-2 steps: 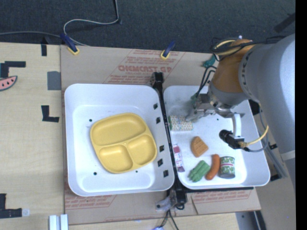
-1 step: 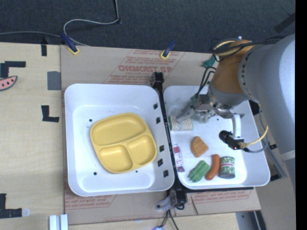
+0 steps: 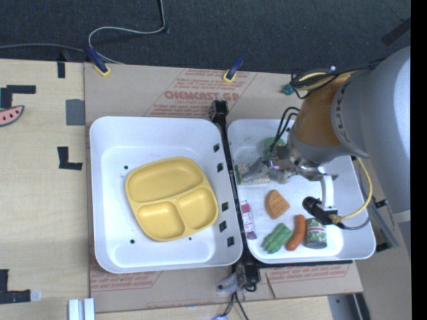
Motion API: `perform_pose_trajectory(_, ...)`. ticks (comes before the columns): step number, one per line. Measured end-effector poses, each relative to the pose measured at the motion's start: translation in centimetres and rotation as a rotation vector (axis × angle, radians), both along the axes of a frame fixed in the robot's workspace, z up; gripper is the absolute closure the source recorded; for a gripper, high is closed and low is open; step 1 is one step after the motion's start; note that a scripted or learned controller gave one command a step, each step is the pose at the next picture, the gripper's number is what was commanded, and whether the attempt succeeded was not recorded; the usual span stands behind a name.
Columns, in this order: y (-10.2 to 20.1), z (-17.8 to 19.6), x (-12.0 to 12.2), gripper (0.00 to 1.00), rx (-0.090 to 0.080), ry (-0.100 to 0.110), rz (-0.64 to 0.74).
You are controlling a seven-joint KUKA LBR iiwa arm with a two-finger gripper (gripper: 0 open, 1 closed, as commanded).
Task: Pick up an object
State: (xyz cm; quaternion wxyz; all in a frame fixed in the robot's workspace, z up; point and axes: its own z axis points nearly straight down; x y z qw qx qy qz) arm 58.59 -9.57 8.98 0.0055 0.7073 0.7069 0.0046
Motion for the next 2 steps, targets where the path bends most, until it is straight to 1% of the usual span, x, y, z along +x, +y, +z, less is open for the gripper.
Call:
perform_pose_trajectory(1,-0.37,1.2,0.11,1.0,-0.007,-0.005,-0.002)
perform_pose_trajectory(2,-0.06,0.98,0.0,0.0,-0.002,0.001,0.001)
